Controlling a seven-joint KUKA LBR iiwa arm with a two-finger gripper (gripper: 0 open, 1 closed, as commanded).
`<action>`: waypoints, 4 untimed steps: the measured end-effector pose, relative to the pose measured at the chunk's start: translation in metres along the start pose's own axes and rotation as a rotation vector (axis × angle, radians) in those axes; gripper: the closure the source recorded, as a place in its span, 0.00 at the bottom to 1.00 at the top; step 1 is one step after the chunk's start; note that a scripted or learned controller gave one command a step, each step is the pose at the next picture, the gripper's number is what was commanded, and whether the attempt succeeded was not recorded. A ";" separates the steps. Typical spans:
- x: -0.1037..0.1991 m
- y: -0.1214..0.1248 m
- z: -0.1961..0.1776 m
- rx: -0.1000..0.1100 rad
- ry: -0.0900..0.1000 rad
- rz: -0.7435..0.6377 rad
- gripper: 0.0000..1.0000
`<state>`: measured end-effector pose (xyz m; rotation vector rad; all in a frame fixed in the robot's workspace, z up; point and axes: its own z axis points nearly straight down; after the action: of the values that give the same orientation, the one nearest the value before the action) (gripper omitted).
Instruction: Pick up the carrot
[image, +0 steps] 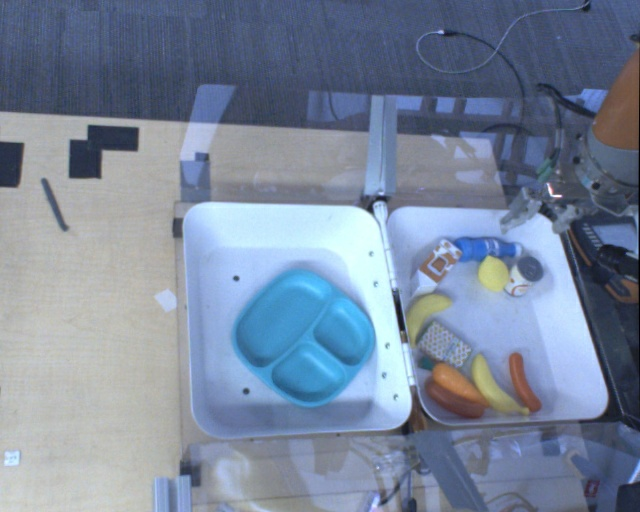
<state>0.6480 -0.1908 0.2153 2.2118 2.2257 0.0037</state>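
Wooden bench top (90, 330) holds two white bins side by side, with grey carpet (250, 45) past its far edge.

Near things come first. Close to the near edge of the right bin (575, 330) lies the carrot (458, 381), orange and lying flat, close to the near left corner. A dark red sausage shape (455, 401) touches it on the near side. Just beside the carrot lies a yellow banana (494, 385), and a red hot dog (524, 381) lies next to that, toward the right wall. A small patterned packet (444, 344) sits just behind the carrot. A second banana (427, 311) curves by the left wall.

The left bin (215, 300) holds a blue plate (304, 336) with three parts, sitting near the middle.

Farther back in the right bin are a yellow lemon (493, 274), a small round can (523, 272), a blue bottle (486, 248) lying on its side, and a little orange and white box (439, 260).

The gripper (540, 205) hangs over the far right corner of the right bin, well apart from the carrot. I cannot tell how it is set. Nothing is seen in it. The arm (615, 120) comes in from the right.
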 end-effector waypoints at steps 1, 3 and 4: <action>-0.012 -0.060 0.082 -0.021 -0.011 -0.286 0.00; 0.029 -0.087 0.097 -0.009 -0.003 -0.311 1.00; 0.026 -0.098 0.125 -0.008 -0.002 -0.435 1.00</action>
<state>0.5503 -0.1655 0.0900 1.6751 2.6443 0.0088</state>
